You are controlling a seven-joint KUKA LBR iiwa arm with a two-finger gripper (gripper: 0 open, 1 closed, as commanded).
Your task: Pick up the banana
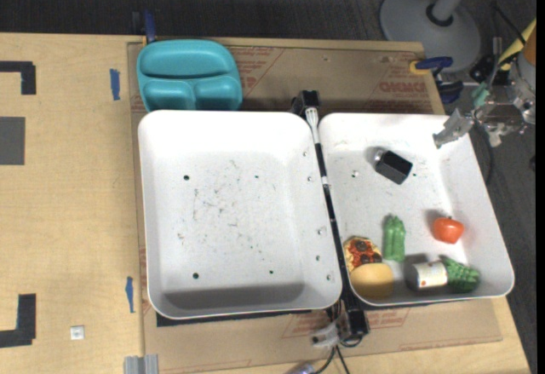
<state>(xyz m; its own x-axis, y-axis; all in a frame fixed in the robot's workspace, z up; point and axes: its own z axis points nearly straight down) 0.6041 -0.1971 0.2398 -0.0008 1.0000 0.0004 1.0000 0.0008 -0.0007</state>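
A yellow rounded item (372, 279) lies at the front edge of the right bin (477, 185), next to a pizza-slice toy (362, 251); I cannot tell from its shape whether it is the banana. My gripper (453, 129) hangs over the right bin's far right corner, well away from the yellow item and with nothing visibly held. The wrist behind it is cut off by the frame's right edge.
The right bin also holds a black block (393, 165), a green vegetable (393, 237), a red fruit (448, 229), a white can (427, 275) and a dark green piece (462, 275). The left bin (162, 193) adjoins it. A teal tray (188, 74) sits behind.
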